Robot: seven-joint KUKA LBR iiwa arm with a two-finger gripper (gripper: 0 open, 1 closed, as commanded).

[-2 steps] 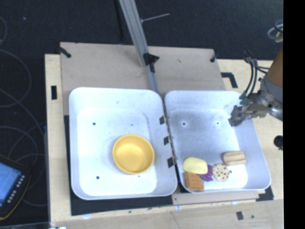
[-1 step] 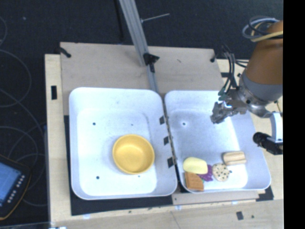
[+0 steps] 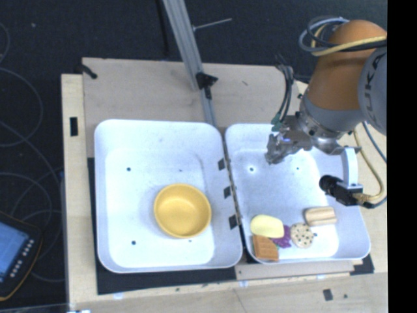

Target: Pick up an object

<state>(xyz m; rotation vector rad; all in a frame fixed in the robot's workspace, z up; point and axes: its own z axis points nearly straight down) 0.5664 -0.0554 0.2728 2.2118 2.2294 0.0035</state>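
Right now the gripper (image 3: 279, 150), its finger state impossible to tell, hangs over the upper part of the right bin (image 3: 303, 181), while the nearest pickable things, a yellow piece (image 3: 267, 225) and a wooden block (image 3: 319, 216), lie well below it toward the frame's lower right.

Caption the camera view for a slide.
Pincer above the right bin; small items cluster at its near edge, yellow bowl in left bin.
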